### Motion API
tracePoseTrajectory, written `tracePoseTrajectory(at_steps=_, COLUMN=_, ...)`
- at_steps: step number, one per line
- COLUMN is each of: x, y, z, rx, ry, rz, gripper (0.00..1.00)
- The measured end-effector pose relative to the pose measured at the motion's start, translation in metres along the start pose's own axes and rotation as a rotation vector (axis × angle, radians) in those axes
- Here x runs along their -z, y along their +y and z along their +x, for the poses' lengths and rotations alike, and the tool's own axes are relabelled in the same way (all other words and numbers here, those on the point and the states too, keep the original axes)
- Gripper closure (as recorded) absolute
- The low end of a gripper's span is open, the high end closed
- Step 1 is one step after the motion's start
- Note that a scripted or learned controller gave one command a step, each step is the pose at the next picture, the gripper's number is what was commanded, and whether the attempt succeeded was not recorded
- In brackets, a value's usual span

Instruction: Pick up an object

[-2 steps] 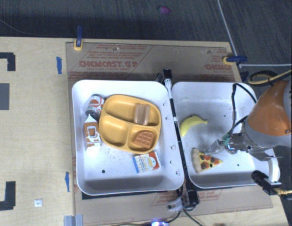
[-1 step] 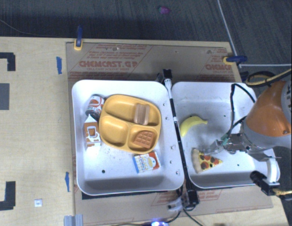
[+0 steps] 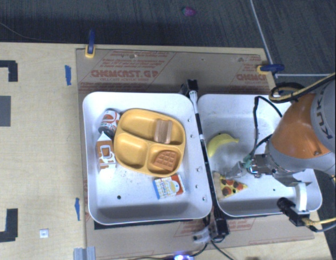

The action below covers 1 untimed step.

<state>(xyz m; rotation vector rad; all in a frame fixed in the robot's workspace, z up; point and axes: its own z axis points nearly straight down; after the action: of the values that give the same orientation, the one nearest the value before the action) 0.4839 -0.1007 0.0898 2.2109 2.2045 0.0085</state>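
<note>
Two shallow white bins are set side by side on a brown board printed with red lettering, which is clamped to a pale wooden bench; dark grey carpet is seen beyond.

The left bin is occupied by a yellow compartment tray, a can, an orange-and-white carton and a small card.

In the right bin a yellow banana is lying near the dividing wall, with a slice of toy pizza just below it.

The gripper is lowered into the right bin between these two items — nothing can be made out between its tips, and how wide it is set cannot be told.
</note>
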Motion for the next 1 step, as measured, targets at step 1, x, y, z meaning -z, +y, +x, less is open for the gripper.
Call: tracePoseTrajectory(at_steps=1, x=0.0001, y=0.0001, z=-0.0017, rx=0.002, ry=0.004, rz=0.001, gripper=0.0)
